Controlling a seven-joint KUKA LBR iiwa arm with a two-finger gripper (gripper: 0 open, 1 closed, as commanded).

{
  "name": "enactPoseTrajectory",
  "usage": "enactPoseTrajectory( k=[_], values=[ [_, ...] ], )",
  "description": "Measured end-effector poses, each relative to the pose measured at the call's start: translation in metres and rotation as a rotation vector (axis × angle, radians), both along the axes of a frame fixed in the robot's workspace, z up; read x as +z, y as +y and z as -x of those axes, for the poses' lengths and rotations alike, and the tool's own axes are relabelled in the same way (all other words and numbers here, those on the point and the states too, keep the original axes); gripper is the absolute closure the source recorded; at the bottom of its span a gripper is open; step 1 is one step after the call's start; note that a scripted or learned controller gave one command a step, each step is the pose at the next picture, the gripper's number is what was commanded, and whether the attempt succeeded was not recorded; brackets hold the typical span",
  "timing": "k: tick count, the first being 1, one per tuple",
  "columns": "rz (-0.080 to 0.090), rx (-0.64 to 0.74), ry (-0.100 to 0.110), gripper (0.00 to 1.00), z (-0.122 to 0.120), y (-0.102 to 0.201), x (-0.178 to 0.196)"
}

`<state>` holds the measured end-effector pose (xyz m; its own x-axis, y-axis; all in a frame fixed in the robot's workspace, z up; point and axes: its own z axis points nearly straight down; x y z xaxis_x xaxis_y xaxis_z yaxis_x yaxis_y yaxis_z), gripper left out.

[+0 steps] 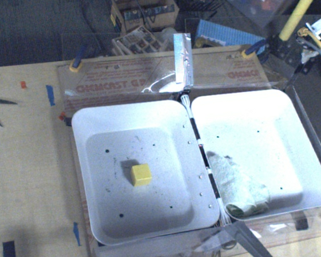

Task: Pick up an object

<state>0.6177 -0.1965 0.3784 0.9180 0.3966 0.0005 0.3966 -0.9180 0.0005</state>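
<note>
Two white bins side by side: left bin (92, 133) has a small yellow block (141, 174) near its middle; right bin (274, 118) has what looks like a rolled whitish cloth (236, 185) along its left wall.

A small yellow block (141, 174) lies flat near the middle of the left bin (92, 133), left of frame centre. A rolled white cloth (236, 185), mottled grey, lies along the right bin's (300, 138) lower-left edge, its open end toward the bottom.

Yellow block (141, 174) alone mid left bin (92, 133), open floor all round, rolled cloth (236, 188) crowding right bin's (274, 112) near-left corner
</note>
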Motion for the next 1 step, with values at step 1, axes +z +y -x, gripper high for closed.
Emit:
enactPoseTrajectory(
  k=[1],
  values=[
    [0.0, -0.091, -0.001, 0.0, -0.03, 0.0241, 0.0326]
  ],
)
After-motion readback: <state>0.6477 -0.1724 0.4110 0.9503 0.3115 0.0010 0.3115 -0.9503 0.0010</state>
